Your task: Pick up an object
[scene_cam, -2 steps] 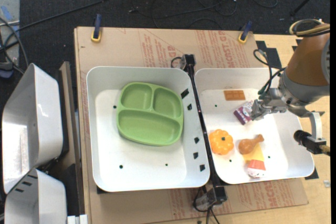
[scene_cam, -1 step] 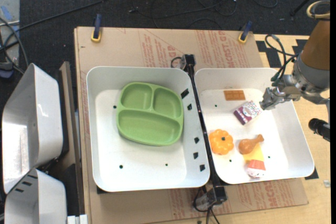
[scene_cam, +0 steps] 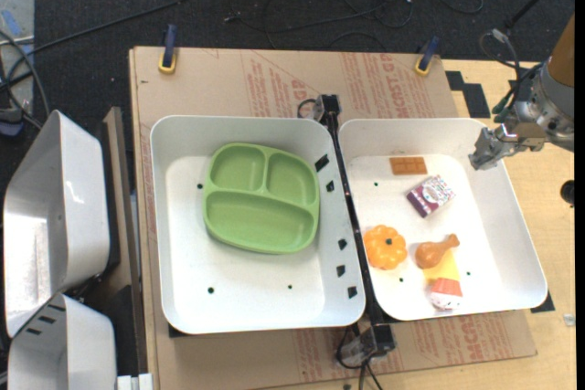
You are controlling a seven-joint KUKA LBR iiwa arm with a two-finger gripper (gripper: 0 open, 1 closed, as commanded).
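Note:
The right bin (scene_cam: pixel 512 215) holds an orange cracker (scene_cam: pixel 408 165) near its back, a purple-and-white carton (scene_cam: pixel 430 195) in the middle, an orange pumpkin (scene_cam: pixel 385 247) at the front left, a toy drumstick (scene_cam: pixel 436 250) and a small yellow-and-pink doll (scene_cam: pixel 445 282) at the front. My gripper (scene_cam: pixel 487 148) hangs over the right bin's back right corner, well right of the cracker and apart from every object. Nothing is between its fingers as far as I can see.
The left bin (scene_cam: pixel 174 288) holds a green divided plate (scene_cam: pixel 262 197). A black divider strip (scene_cam: pixel 338 196) runs between the bins. Two clamps (scene_cam: pixel 167 50) (scene_cam: pixel 426 56) sit at the board's back edge. White containers (scene_cam: pixel 50 215) stand at far left.

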